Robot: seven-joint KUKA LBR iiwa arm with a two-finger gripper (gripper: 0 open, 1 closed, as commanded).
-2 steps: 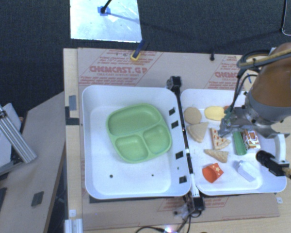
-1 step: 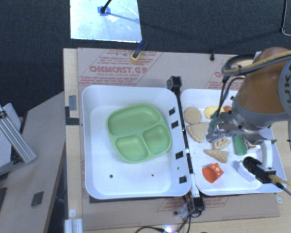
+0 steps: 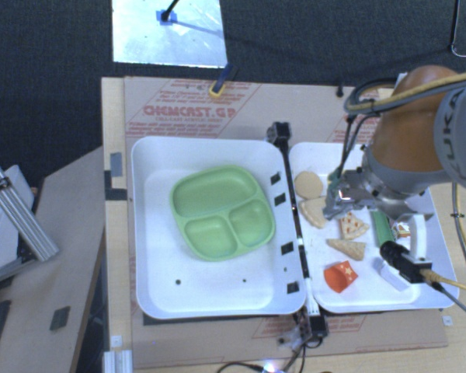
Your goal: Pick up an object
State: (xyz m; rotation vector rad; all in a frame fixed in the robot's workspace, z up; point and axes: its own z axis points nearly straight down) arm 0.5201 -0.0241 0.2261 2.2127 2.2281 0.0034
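L bin (image 3: 151,231): 1 green tray (image 3: 221,212); R bin (image 3: 435,239): 4 tan bits, 1 red; pincer (image 3: 340,194) state unclear.

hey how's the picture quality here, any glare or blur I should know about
Camera view: strong glare on the foil-like sheet at top, washing out its surface; both white bins are bright but readable; the green tray is evenly lit; the claw looks soft and partly shadowed under the arm.

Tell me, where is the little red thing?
The red piece lies in the right bin, near its front edge in the camera view. It sits just below a tan wedge, close to the divider between the bins.
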